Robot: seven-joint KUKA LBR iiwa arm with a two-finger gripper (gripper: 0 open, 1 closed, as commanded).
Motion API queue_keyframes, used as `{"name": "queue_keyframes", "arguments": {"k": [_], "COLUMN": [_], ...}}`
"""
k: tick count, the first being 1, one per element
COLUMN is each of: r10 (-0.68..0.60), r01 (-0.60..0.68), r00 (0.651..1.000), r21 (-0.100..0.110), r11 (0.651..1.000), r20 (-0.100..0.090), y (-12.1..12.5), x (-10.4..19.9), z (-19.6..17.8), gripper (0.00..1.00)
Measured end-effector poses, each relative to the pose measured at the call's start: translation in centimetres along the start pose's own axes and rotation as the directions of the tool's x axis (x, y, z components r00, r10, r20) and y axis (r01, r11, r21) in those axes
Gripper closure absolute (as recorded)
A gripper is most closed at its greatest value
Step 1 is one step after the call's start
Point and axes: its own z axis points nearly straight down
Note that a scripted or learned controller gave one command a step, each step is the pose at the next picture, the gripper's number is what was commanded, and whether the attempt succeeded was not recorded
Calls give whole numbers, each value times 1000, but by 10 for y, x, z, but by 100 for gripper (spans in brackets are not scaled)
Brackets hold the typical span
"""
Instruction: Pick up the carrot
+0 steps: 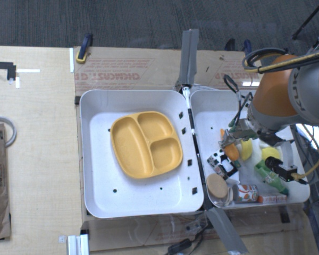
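Note:
The carrot is a short orange piece lying in the right bin, near its middle left. My gripper reaches down from the right, just above the carrot's upper end and at or close to touching it. The grey wrist with its orange band hangs over the bin's upper right part. A small orange bit peeks out to the left of the gripper.
Around the carrot lie a yellow fruit, another yellow item, a green bottle, a black-and-white object, a tan round lid and a small carton. The left bin holds a yellow divided plate.

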Motion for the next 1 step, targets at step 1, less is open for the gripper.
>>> {"name": "queue_keyframes", "arguments": {"k": [1], "r10": [73], "r01": [-73], "r00": [997], "r21": [0], "r11": [997], "r20": [1], "y": [10], "x": [61], "z": [-91], "gripper": [100]}}
